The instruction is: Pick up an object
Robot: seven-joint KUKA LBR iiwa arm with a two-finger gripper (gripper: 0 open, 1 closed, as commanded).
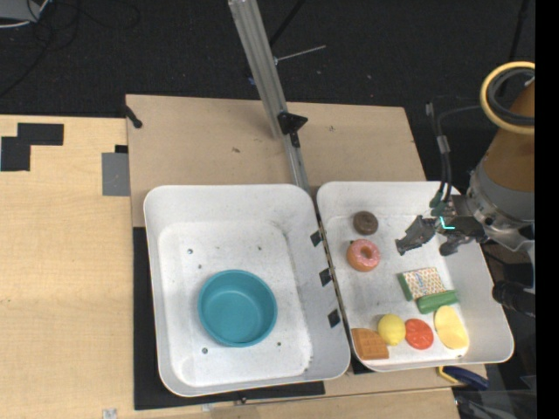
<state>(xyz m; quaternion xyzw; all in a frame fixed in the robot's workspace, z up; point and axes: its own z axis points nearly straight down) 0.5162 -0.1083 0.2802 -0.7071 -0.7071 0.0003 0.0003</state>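
Observation:
My gripper (431,239) hangs over the right bin (489,343), its two dark fingers spread apart with nothing between them. Just left of it lie a pink frosted donut (363,255) and a brown chocolate donut (365,223). Below the gripper sit a patterned green-edged packet (422,282) and a green stick (437,301). Along the bin's front edge are a waffle-like brown square (370,344), a yellow lemon (391,329), a red tomato (419,334) and a pale yellow piece (451,327).
The left bin (175,225) holds a teal bowl (237,307). A slanted metal rail (265,64) rises behind the bins. The arm's grey and orange body (511,147) stands at the right edge.

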